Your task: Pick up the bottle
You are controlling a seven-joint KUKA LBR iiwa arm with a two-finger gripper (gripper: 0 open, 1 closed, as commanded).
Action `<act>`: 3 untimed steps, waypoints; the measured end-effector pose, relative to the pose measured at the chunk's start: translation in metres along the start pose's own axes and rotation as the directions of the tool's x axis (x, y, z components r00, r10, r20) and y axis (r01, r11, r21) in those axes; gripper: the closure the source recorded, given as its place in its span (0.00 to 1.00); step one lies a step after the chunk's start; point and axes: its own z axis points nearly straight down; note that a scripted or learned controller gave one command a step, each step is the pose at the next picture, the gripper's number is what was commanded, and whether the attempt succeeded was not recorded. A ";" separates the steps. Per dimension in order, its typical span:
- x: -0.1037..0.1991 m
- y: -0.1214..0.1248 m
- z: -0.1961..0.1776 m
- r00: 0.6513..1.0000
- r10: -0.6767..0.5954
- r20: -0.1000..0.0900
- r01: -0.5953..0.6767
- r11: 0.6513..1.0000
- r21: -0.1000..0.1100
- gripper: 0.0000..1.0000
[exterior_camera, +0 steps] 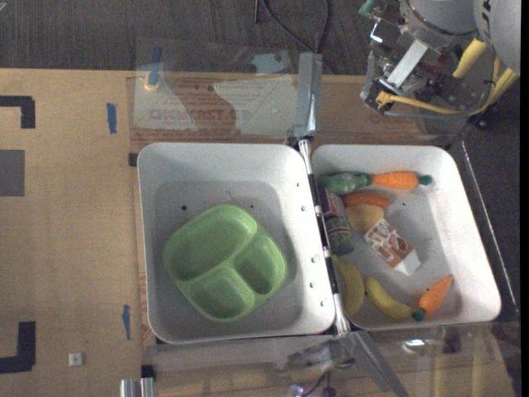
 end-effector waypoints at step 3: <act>-0.014 -0.010 0.006 0.840 0.542 0.005 -0.542 0.840 0.005 1.00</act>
